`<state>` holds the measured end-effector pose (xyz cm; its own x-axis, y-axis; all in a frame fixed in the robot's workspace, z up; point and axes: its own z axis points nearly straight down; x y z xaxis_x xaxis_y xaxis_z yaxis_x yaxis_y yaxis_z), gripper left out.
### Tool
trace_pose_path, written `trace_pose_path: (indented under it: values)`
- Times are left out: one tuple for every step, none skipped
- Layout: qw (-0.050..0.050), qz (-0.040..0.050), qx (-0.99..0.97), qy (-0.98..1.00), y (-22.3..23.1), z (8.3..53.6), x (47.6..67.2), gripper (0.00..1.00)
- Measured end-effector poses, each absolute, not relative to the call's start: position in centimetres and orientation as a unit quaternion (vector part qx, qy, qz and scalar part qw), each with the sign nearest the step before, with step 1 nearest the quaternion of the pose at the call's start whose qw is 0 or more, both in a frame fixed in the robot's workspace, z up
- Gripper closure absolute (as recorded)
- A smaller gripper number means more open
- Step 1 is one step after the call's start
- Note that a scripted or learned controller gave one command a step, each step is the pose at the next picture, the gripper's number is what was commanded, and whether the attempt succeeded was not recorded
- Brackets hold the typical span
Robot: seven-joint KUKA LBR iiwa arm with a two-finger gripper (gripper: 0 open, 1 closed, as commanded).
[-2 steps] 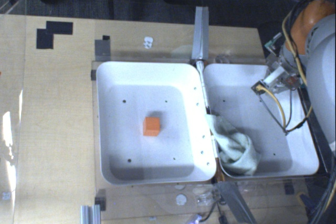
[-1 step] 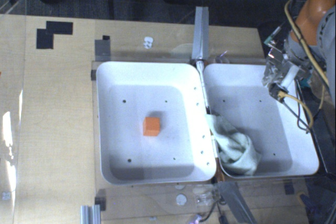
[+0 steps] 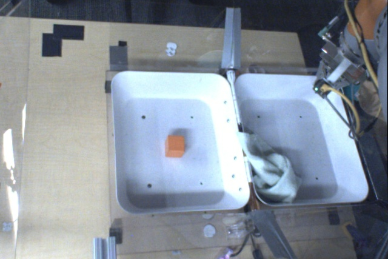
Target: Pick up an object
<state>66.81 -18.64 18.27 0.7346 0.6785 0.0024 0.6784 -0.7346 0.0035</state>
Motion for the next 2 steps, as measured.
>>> trace_pose_path:
  values:
    - [0.000,0.0003,0.949,0.316,-19.8,17.2,64.2,1.00]
    - [0.000,0.0008,0.986,0.167,-20.4,21.2,65.7,1.00]
